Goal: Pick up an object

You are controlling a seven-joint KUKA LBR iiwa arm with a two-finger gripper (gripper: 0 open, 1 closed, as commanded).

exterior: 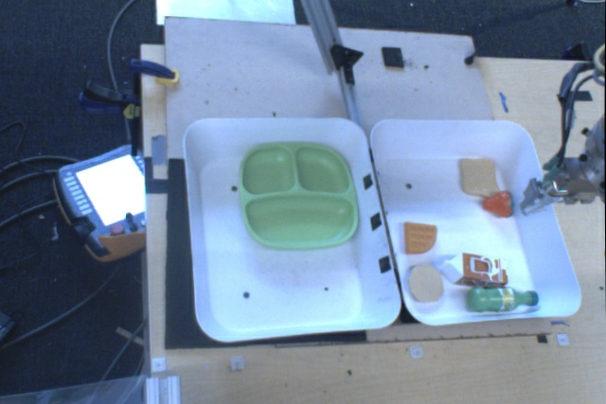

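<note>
The right bin holds several small items: a tan bread slice, a red fruit-like piece, an orange wedge, a round beige disc, a red and white carton and a green bottle lying on its side. My gripper hangs over the bin's right rim, just right of the red piece and apart from it. Nothing shows in its grasp.
A green divided plate lies in the left bin. A slanted metal pole rises from between the bins at the back. Cables run along the arm at the right edge, and a handheld pendant sits off the bench to the left.
</note>
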